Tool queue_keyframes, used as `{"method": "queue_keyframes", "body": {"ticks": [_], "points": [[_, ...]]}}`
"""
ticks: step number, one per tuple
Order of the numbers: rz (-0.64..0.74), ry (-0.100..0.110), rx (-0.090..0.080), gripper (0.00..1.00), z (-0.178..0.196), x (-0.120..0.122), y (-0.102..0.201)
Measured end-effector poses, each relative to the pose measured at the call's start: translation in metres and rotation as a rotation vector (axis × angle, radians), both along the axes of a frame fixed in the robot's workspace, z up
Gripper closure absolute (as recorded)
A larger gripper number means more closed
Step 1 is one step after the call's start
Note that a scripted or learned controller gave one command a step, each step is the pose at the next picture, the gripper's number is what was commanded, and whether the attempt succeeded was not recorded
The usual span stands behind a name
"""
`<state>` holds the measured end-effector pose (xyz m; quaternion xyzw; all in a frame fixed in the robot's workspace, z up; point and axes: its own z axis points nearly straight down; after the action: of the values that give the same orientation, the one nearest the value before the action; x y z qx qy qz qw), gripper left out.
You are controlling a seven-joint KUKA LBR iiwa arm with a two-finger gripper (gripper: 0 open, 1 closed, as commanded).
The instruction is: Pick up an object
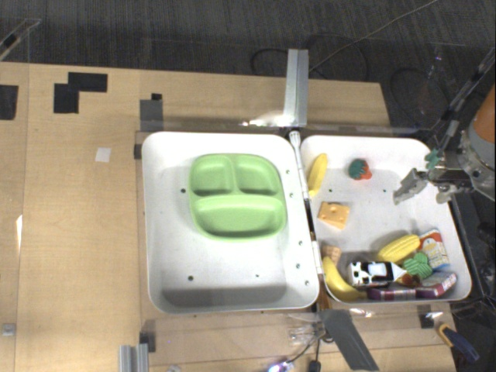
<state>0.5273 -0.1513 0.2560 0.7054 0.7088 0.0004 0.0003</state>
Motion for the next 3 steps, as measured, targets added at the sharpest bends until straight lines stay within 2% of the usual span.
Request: {"method": "queue_keyframes", "body": {"ticks": [1,2,3], "points": [[-0.029,0.001,0.000,0.00,-0.093,-0.039,0.027],[0.172,-0.013,-0.002,0.00,-0.166,-0.035,0.028],[0.044,-0.016,-0.002,0.00,-0.166,0.028,0.040]]}}
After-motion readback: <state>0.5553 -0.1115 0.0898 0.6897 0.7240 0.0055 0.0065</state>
